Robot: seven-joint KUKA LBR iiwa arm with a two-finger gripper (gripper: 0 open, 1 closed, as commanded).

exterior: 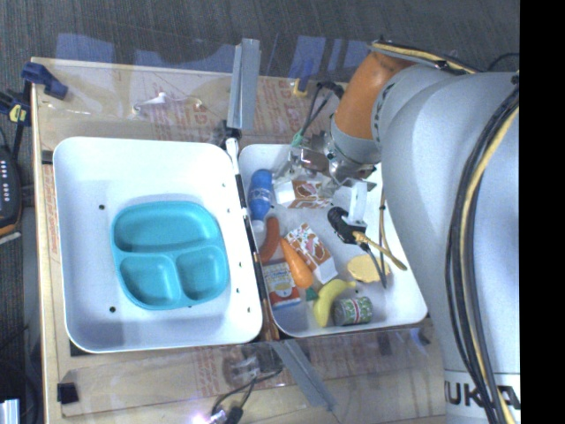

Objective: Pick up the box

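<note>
Hangs the gripper (305,173) low at the far end of the right bin (399,294), likely lining up on the box (311,250) nearby; cannot tell whether clenched or released.

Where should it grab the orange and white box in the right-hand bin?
Probably from above, across its narrow width. The box lies flat and slanted, broad face up. The carrot crowds part of one long edge, so grip nearer the end clear of it.
</note>
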